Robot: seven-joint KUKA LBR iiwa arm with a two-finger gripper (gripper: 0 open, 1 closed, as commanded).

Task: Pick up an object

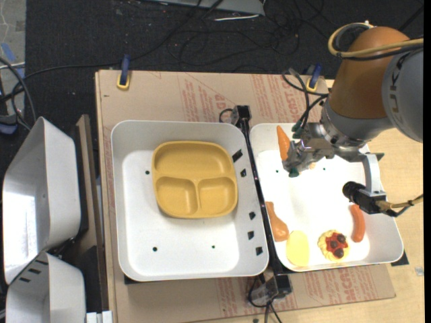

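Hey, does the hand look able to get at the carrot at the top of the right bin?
Probably yes. The hand hangs right beside the carrot, nothing lies on top of it, though it sits close to the bin wall, which may crowd a grasp.

One camera hung above the desk [182, 89], looking down at a slant on both bins [135, 200], with the arm [377, 73] entering from its right.
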